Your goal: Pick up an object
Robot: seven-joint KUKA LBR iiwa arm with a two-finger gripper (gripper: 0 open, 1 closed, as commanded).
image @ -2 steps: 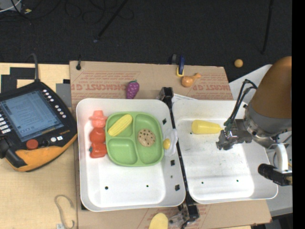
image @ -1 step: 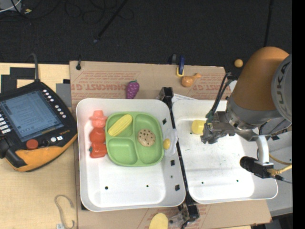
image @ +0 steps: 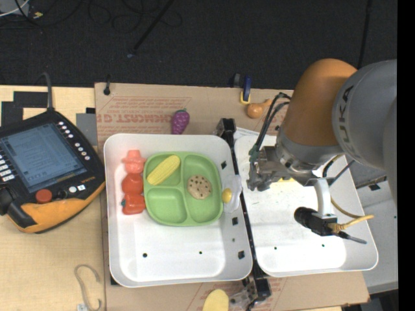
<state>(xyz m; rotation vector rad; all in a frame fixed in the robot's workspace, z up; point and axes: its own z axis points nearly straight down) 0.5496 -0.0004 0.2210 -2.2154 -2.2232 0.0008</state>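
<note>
tool (image: 257, 181) sits low at the right bin's (image: 363, 251) left edge, can't tell its state, nearest pick is the yellow piece (image: 227, 196) just left.

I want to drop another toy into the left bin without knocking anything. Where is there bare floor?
The left bin has a wide bare strip along its near side, below the green plate. Its far half is crowded: the plate holds a corn cob and a cookie, with a red figure squeezed against the left wall.

bins (image: 130, 264) 2 | green plate (image: 170, 210) 1 | corn (image: 162, 169) 1 | cookie (image: 200, 186) 1 | red figure (image: 133, 183) 1
</note>
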